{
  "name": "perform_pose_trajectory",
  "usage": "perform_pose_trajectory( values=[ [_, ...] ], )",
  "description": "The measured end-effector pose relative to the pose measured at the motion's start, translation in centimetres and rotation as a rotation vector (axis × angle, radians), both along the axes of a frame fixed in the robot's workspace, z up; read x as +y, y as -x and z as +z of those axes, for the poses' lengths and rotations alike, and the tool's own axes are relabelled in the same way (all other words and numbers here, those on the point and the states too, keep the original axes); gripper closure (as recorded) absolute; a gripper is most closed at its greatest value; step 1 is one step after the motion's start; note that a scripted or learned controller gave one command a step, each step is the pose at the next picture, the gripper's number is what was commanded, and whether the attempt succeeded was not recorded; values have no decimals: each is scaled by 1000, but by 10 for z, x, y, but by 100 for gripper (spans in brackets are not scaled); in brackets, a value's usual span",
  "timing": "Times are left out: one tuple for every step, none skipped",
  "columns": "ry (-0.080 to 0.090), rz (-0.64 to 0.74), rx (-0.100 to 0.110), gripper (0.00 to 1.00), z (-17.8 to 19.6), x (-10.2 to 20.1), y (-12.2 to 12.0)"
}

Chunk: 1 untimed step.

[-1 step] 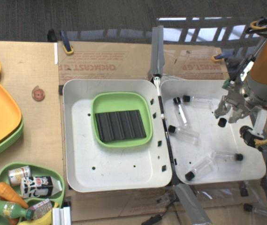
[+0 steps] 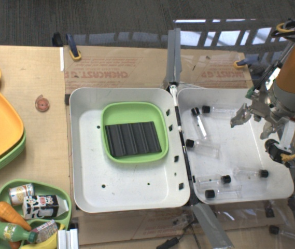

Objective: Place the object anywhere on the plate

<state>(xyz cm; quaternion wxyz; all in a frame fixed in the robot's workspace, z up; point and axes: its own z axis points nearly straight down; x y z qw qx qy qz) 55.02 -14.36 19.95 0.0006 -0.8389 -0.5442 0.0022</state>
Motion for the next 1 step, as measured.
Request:
perform_pose_trajectory(
  values=[
    [1, -198, -2, 0, 28, 36, 9]
  ],
)
